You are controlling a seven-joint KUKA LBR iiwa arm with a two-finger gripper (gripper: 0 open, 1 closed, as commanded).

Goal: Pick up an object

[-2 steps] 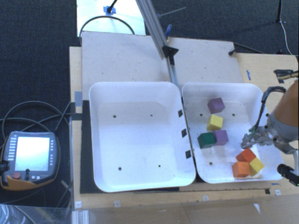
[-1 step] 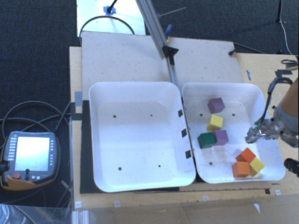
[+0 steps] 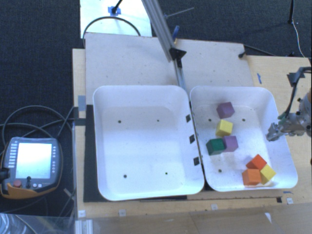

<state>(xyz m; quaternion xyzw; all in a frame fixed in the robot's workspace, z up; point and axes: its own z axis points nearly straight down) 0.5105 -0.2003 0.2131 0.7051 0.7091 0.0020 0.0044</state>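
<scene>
Orange cube (image 3: 251,177) lies in the right bin (image 3: 285,155); end effector (image 3: 274,132) state unclear.

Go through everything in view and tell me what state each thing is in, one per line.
Gripper: at right bin's right rim, holding nothing seen.
Right bin: holds seven blocks.
Green block: touching a purple block.
Orange blocks: clustered with a yellow block.
Pendant: screen lit.

Two shallow white bins sit side by side: a left bin (image 3: 146,140) and a right bin (image 3: 280,126). Seven small cubes lie in the right one: two purple (image 3: 225,109) (image 3: 230,143), two yellow (image 3: 224,127) (image 3: 267,173), two orange (image 3: 256,162) (image 3: 251,177), one green (image 3: 215,146). One handheld control pendant (image 3: 30,167) rests at left.
</scene>
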